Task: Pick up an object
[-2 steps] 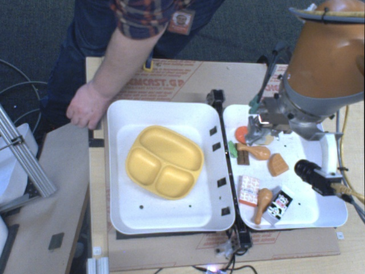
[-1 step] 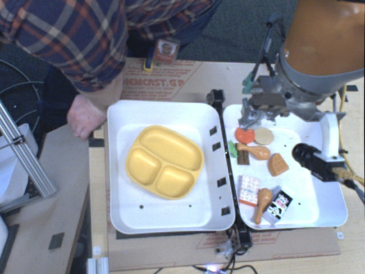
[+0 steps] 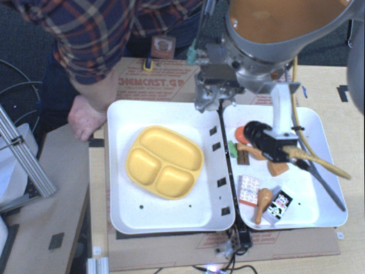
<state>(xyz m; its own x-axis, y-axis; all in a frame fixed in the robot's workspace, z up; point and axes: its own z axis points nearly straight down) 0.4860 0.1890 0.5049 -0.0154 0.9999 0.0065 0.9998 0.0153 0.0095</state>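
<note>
Well above the yellow divided plate (image 3: pixel 164 161) and a little to its right, the gripper (image 3: pixel 212 100) hangs over the far rim where the two bins meet. Whether it is open or closed cannot be told from this slanted view, and nothing is seen held in it.

The plate itself lies alone in the left bin (image 3: pixel 122 210), tilted slightly askew to the bin's walls. Every other loose object sits to the plate's right, in the right bin (image 3: pixel 311 210). Nearest the plate is a small green piece (image 3: pixel 232 149), touching a dark brown block (image 3: pixel 243 156), with a red round piece (image 3: pixel 240 134) just beyond them. Further from the plate is an orange block (image 3: pixel 278 167). Nearer the camera lie a pink and white packet (image 3: pixel 249 189), a tan drumstick-shaped piece (image 3: pixel 263 201) and a black and white box (image 3: pixel 280 204), close together. Farthest from the plate lies a long dark grey strip (image 3: pixel 328 187).

On the plate's other side, a person's hand (image 3: pixel 85 117) rests at the bench edge, and printed cardboard (image 3: pixel 148 81) shows beyond the plate.
</note>
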